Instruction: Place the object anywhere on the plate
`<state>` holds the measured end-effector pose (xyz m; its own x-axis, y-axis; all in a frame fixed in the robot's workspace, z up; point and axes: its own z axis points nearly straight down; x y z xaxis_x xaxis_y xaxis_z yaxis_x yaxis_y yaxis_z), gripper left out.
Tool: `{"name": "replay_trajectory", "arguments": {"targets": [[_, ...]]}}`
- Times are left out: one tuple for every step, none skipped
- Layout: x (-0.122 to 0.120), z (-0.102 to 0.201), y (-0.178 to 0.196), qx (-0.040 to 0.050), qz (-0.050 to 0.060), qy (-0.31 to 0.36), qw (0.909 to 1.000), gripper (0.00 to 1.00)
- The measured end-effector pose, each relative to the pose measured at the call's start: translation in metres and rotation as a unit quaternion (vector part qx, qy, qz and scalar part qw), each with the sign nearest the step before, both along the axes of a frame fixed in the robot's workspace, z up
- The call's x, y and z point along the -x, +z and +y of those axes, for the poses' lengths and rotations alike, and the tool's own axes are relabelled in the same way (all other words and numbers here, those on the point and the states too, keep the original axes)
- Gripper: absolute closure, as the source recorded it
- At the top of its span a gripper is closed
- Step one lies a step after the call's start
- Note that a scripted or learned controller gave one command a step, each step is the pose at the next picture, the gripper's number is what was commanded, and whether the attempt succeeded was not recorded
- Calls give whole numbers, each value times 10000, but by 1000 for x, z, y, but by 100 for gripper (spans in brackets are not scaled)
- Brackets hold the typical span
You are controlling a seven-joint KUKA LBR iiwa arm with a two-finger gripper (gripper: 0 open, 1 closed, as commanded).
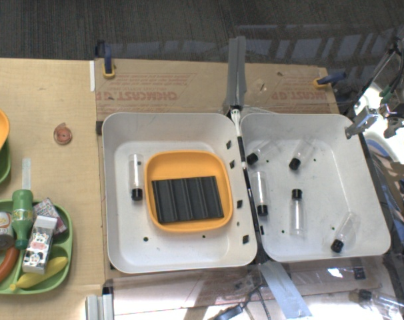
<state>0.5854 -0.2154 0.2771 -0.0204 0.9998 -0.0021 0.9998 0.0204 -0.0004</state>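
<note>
Before any pick: clear vials (296, 208) scattered in the right bin (375, 199); orange plate (187, 164) waiting in the left bin (115, 199), one vial (135, 176) just beside it; gripper state impossible to tell; next, seemingly, descending on a vial.

Two shallow white bins (122, 245), smooth moulded plastic, soft sheen. In the left bin: orange square plastic plate (188, 162), semi-gloss, bearing a dark grey ribbed insert (191, 199), matt. Just left of the plate: clear glossy vial with black cap (135, 175); similar clear vials (296, 209) in the bin right of it. Behind the bins, matt brown printed cardboard (162, 89). Left of the bins, pale wood-look benchtop (42, 99), smooth.
</note>
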Motion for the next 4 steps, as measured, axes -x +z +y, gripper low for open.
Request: {"name": "replay_trajectory", "arguments": {"targets": [[-3,-7,124,-1,2,355,9994,0],[18,-7,108,-7,12,961,9954,0],[28,-7,87,-5,6,1882,9821,0],[51,-7,54,-7,2,2612,9653,0]]}}
